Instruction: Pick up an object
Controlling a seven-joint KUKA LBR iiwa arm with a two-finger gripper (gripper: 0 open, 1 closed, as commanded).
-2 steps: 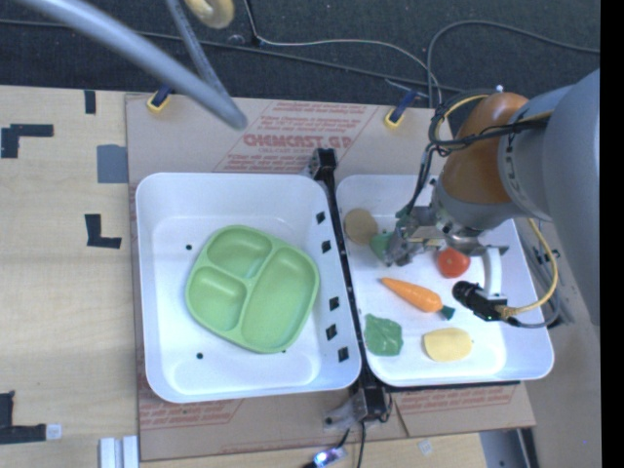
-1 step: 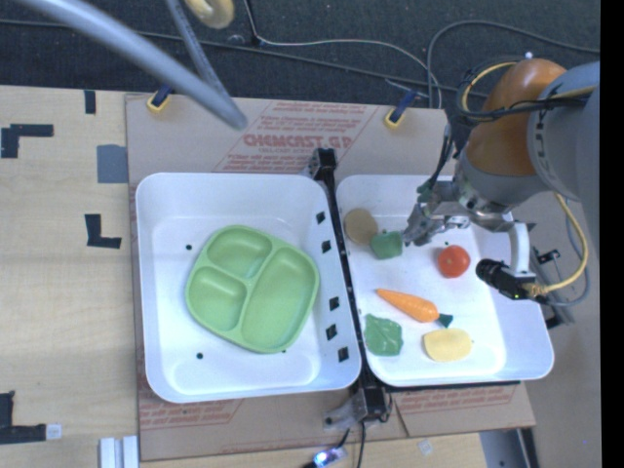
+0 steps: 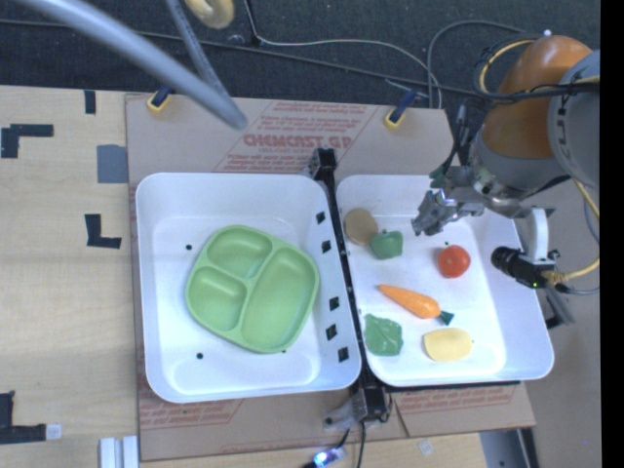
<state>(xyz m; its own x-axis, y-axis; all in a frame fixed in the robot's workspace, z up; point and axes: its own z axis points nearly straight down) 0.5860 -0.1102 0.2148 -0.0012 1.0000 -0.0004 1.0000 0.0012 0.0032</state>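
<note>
The right bin [image 3: 517, 354] holds several toy foods: a brown potato [image 3: 360, 225], a green pepper [image 3: 387, 245], a red tomato [image 3: 453, 260], an orange carrot [image 3: 411, 301], a green leafy piece [image 3: 382, 335] and a yellow piece [image 3: 448, 344]. My gripper [image 3: 430, 220] hangs over the back of this bin, right of the pepper and up-left of the tomato. Nothing shows between its fingers.
The left bin [image 3: 156, 261] carries a green divided plate [image 3: 253, 287]. A black divider [image 3: 334, 261] runs between the bins. A grey pole [image 3: 127, 42] crosses the upper left. Cables loop behind the right bin.
</note>
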